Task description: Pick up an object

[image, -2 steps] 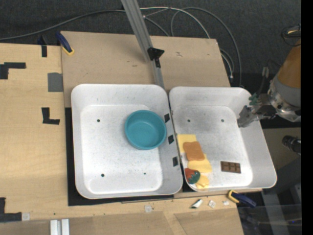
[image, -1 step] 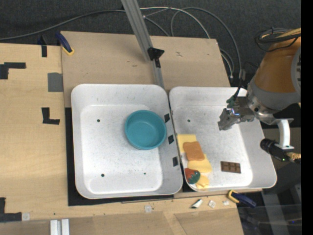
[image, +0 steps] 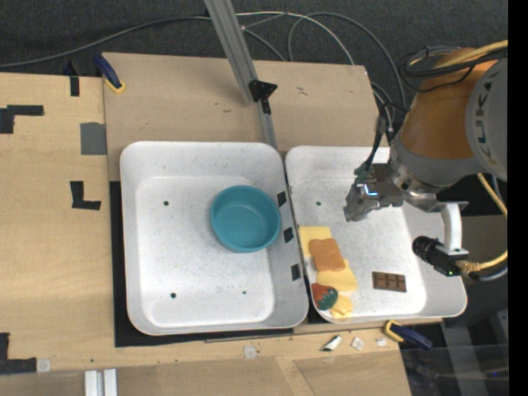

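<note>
Jaws: too small and dark to tell whether apart or together; nothing visible between them.
Gripper: over the right bin, upper middle, above bare white floor.
Arm: grey with orange band, entering from the right.
Yellow sponge: pale yellow, flat, rectangular, by the right bin's left wall.
Orange piece: rounded block lying on the sponge.
Red-green item: small, at the sponge's lower end, shape unclear.
Brown bar: dark chocolate-like segmented rectangle, lower right, apart from the sponge.
Blue bowl: teal, round, upright, in the left bin near its right wall.
</note>
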`<state>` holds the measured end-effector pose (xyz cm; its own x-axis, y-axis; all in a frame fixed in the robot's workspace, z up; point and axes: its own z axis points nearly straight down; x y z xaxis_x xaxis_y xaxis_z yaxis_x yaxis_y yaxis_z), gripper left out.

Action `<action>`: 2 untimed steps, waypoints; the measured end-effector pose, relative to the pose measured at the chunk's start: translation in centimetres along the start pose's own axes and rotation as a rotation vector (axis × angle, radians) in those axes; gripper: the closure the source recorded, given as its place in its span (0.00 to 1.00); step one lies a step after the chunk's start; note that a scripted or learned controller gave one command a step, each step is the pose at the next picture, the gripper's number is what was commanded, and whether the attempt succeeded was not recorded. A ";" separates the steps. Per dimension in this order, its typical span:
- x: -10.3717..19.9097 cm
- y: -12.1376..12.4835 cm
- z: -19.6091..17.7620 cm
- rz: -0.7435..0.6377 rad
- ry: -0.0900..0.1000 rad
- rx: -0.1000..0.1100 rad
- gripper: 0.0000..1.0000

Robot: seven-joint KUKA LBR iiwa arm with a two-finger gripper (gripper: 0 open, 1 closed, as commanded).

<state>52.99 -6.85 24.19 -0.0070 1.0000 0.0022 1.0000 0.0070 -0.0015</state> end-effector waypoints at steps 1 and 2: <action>5.2 -0.7 -0.7 -0.001 0.000 0.001 1.00; 10.1 -2.2 -0.5 0.000 -0.001 0.002 1.00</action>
<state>50.75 3.26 24.72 -0.0067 1.0000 0.0011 1.0000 0.0067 -0.0038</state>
